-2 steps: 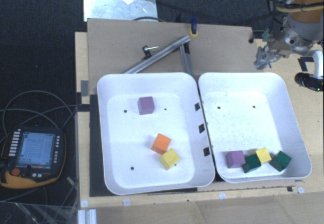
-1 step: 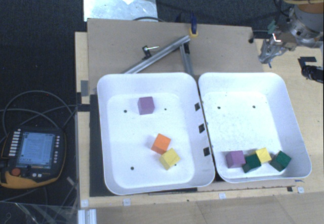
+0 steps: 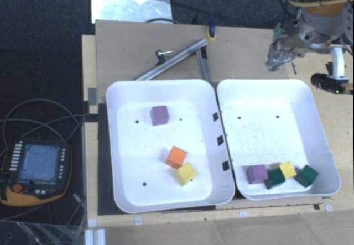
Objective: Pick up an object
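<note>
A dark carpet surrounds the desk (image 3: 249,45), on which two white bins are set side by side. In the left bin (image 3: 119,128), a purple cube (image 3: 159,115), an orange cube (image 3: 176,156) and a yellow cube (image 3: 186,173) are found. In the right bin (image 3: 318,128), four cubes are clustered at the near wall. The gripper (image 3: 276,57) is positioned beyond the right bin, carrying nothing; whether it is open cannot be told. The approach step is judged pending: a target must be selected and the gripper lowered over it.

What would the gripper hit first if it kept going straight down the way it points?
Probably the bare bench just behind the right bin; the gripper points down there, though depth is unclear.
</note>
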### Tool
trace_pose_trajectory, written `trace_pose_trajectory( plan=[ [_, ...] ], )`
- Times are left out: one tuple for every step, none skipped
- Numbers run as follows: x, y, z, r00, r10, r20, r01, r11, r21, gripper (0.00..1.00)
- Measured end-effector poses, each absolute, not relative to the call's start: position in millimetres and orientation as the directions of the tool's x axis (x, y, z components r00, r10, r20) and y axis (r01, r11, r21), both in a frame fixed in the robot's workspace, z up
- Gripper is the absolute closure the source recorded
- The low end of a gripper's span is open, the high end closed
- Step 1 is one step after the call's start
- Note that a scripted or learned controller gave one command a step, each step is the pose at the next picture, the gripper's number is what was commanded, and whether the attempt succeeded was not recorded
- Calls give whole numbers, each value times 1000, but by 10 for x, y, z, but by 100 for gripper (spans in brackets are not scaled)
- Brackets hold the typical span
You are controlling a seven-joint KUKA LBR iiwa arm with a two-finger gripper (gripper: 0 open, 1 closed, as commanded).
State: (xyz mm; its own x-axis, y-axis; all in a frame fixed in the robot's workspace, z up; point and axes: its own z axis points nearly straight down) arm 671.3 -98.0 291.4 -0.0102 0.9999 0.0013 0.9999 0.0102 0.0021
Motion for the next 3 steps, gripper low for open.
trace_pose_trajectory(
  plan=[
    [6676, -450, 2922, -10, 1000, 2, 1000, 10, 2, 100],
    [6537, 115, 2875, -11, 1000, 2, 1000, 11, 0, 100],
    [6491, 636, 2629, -11, 1000, 2, 1000, 11, -1, 100]
  ],
)
